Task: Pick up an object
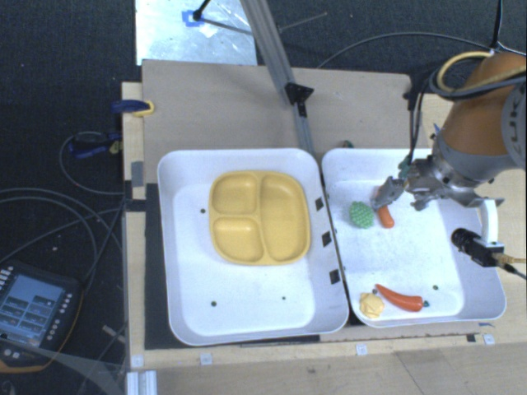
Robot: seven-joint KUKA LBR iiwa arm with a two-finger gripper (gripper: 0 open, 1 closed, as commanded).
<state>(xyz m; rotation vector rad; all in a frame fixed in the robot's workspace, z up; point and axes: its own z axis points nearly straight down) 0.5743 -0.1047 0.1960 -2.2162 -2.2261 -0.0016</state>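
Note:
My gripper (403, 198) hovers over the upper middle of the right bin (469, 303), and its two fingers stand apart, open, with nothing between them. A small orange carrot-like piece (384, 216) lies just below the left finger (386, 193). To its left, close beside it, sits a green knobbly ball (361, 214). Near the bin's front edge lie a long red-orange sausage-shaped toy (401, 299) and a small yellow lump (372, 305), side by side.
The left bin (185, 295) holds a yellow divided plate (258, 217). A grey slanted pole (276, 48) crosses above the bench to the seam between the bins. A black fitting (473, 246) with a white bracket sits on the arm over the right bin's right side.

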